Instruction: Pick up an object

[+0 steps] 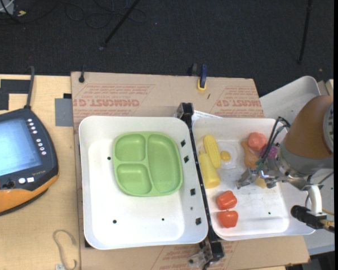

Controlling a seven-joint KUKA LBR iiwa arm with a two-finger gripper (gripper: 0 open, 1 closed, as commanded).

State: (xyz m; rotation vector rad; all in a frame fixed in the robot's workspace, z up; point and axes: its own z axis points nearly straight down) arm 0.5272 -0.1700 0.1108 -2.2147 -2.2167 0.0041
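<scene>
**A:** Start with the big things. What step is this?

**B:** On the surface (50, 94) sit two white bins. The left bin (96, 218) holds a green divided plate (147, 164). The right bin (270, 221) holds the small toys, and the arm (307, 131) reaches into it from the right. I'd judge this the approach: the arm is low over the right bin, with nothing lifted yet.

**B:** The candidates: a long yellow piece (208, 170) with a corn cob (212, 149) just beside it near the divider, two red peppers (226, 199) toward the front, and a pink and orange item (254, 145) at the back.

**A:** And the pincer?

**B:** The pincer (253, 177) sits in the middle of that bin, between the yellow pieces and the pink item. It's a dark tangle of metal and cables here, so I cannot tell its opening, and I see nothing clearly between its tips. It may be touching the bin floor; that's unclear too.

**A:** What does the next move need?

**B:** My guess: pick one toy, centre over it, and close squarely. The pieces are rounded and could roll away.
</scene>
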